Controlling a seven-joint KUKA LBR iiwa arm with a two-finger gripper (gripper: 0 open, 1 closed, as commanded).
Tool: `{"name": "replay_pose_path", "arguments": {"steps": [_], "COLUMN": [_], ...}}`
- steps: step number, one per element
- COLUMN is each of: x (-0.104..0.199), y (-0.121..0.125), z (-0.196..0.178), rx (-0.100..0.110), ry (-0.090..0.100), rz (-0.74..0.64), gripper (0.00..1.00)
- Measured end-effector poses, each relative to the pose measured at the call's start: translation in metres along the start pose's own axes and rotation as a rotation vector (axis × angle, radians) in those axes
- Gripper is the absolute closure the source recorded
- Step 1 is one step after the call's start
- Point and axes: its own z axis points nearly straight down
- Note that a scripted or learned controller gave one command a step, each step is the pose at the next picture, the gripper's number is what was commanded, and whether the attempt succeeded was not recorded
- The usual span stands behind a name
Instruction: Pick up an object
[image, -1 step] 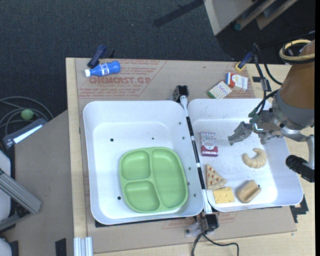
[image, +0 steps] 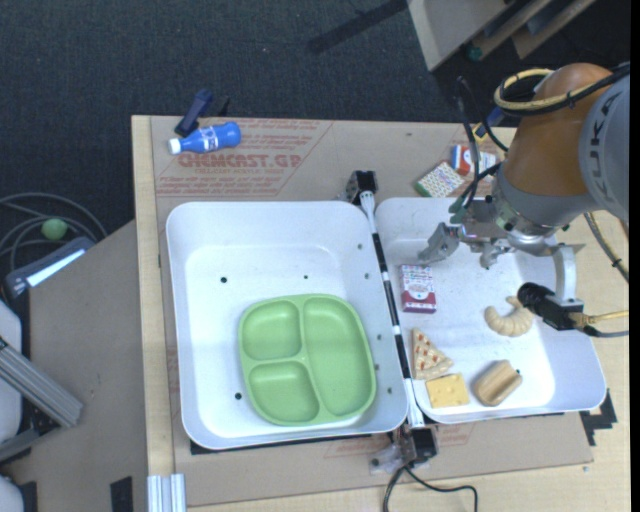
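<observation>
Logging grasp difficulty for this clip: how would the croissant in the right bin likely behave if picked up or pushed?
The croissant looks like a small toy, so probably light and stiff. Its curved, tapered shape might slip from a pinch across the ends. Lying flat on the right bin floor, it would likely slide or pivot, not roll.

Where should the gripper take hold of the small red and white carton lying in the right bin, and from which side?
Grip the small red and white carton across its two long edges, coming straight down from above. It lies flat with its long axis running up and down the view. Its left edge sits near the right white bin's wall, so that finger probably has little room. The gripper hangs just above it.
</observation>
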Motion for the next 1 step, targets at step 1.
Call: {"name": "replay_pose_path", "arguments": {"steps": [1], "x": [-0.0155], "y": [0.0131], "z": [0.0528], "rx": [0.004], "ry": [0.001], "rz": [0.001], "gripper": [0.0]}}
